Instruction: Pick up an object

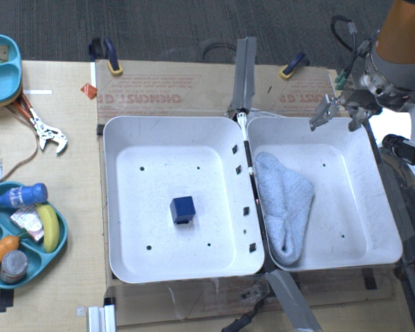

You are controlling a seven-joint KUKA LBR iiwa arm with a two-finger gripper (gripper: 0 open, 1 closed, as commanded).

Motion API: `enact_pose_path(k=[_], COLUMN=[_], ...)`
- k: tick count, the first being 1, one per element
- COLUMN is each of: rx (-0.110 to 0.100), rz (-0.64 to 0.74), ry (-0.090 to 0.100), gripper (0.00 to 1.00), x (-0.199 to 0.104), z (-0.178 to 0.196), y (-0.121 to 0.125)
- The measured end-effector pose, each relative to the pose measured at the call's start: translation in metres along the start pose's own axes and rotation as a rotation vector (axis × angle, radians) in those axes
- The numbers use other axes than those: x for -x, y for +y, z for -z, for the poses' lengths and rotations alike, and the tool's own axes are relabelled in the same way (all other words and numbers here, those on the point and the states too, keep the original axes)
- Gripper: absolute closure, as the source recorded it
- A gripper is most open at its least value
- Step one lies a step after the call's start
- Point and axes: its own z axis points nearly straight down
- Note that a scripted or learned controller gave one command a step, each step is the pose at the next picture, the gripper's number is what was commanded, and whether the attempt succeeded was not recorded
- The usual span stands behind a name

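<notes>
Your gripper is hanging over the far right corner of the right bin, just above its back rim, with the orange-banded arm reaching in from the right. Its two fingers are standing apart with nothing between them, so you are carrying nothing.

Closest to the claw, you are looking at a light blue-grey towel lying crumpled in the left half of that same bin. It is lying nearer the camera and to the left of the claw. Its long axis is running from the bin's far side toward the near rim, roughly along the divider between the bins; a grasp across that axis would probably bite a fold best.

Farther out, a small blue cube is sitting alone near the middle of the left bin, well apart from the claw and across the divider. Going for it would mean a long sweep leftward, so I judge the towel the handier target.

Beyond the bins, on the bench at the left, a blue tray is holding a banana, a bottle and what looks like a carrot, and a wrench is lying just above it.
</notes>
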Motion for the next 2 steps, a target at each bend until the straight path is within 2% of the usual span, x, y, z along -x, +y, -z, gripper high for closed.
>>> enact_pose_path(k=[1, 2], rx=[-0.001, -0.003], rz=[-0.23, -0.69], ry=[0.001, 0.001], gripper=[0.0, 0.0], x=[0.03, 0.053], z=[-0.067, -0.06], y=[-0.083, -0.137])
